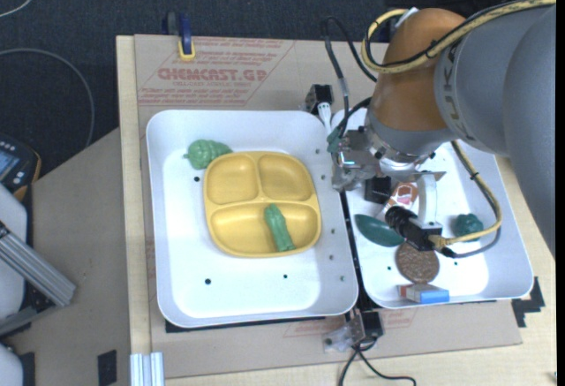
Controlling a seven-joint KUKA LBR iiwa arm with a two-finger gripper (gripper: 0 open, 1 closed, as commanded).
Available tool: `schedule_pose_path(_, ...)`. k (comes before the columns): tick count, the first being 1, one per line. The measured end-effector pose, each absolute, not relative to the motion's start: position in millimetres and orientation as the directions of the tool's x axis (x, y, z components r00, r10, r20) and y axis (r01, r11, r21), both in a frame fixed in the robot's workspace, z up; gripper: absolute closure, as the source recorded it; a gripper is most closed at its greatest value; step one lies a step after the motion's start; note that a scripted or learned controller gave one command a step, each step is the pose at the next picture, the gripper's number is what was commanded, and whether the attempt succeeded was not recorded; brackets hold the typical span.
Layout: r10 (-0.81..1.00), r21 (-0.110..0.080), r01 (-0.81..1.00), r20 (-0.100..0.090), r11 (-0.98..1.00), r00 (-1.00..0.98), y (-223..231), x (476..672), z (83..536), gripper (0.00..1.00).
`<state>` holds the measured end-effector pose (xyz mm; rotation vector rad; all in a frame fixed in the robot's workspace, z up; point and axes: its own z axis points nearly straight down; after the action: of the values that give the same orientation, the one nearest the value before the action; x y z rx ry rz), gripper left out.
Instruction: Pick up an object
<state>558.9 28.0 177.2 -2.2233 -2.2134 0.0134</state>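
The gripper (395,190) hangs low in the right bin (508,274), among a teal leaf (378,230), a brown disc (417,263) and other small things. Whether it grasps anything, I cannot tell; the pick looks unfinished.

I log the objects relative to the gripper (388,190), which hangs over the right bin's near-left part. Just below it lies a dark teal leaf-shaped piece (378,230), flat. A brown disc (417,263) lies further below, and beyond that a small blue-and-red block (424,294). A teal lump (466,223) sits to its right. Well left: a green pickle-like piece (279,228) in a yellow divided plate (260,201), and a green leafy lump (207,153) beside the plate.
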Motion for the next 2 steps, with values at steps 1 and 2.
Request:
schedule_pose_path(1, 1.000, 0.005, 1.000, 0.001, 0.005, -0.005, 87, 566.7, 216, 1.00)
schedule_pose_path(2, 1.000, 0.008, 1.000, 0.001, 0.000, 0.000, 72, 525.8, 296, 1.00)
